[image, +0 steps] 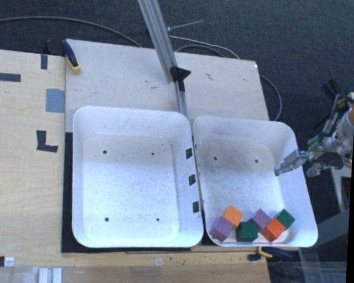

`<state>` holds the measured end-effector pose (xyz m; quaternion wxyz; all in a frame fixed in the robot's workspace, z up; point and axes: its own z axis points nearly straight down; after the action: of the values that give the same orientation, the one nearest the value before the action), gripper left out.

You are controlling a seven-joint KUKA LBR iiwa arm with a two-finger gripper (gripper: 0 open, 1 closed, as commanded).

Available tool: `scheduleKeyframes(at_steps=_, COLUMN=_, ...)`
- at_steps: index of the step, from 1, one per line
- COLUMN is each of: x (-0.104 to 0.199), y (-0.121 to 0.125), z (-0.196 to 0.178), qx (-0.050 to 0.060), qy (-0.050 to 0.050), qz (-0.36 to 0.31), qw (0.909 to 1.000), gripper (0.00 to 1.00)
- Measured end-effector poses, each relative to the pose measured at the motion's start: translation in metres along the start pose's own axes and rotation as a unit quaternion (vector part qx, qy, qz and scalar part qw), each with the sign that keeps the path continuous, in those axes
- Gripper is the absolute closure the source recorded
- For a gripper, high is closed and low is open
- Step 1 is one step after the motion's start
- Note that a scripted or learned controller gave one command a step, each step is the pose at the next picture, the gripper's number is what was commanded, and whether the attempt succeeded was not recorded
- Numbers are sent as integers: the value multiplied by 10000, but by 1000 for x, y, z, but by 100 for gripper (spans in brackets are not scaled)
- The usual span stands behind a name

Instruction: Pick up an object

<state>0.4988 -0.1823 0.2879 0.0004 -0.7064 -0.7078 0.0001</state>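
- Two white bins sit on the counter; blocks (252,224) cluster in the right bin's (249,136) near corner
- Jaws of the gripper (300,164) spread wide, empty, above that bin's right rim
- Blocks look light, rigid; pinch opposite flat faces

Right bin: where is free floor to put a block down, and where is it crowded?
The right bin is bare from its far wall down to mid-floor. The near edge is crowded by the purple, orange and green blocks. The gripper hovers at the right rim.

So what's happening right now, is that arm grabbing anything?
Gripper at right bin's right rim, nothing between its fingers. Small coloured blocks clustered in that bin's near corner, untouched. Nothing in the way.
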Motion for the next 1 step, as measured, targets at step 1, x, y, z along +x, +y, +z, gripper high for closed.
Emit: scheduleKeyframes(at_steps=1, x=138, y=-16, z=99, qx=38, qy=18, qz=-30, qw=10000, gripper=0)
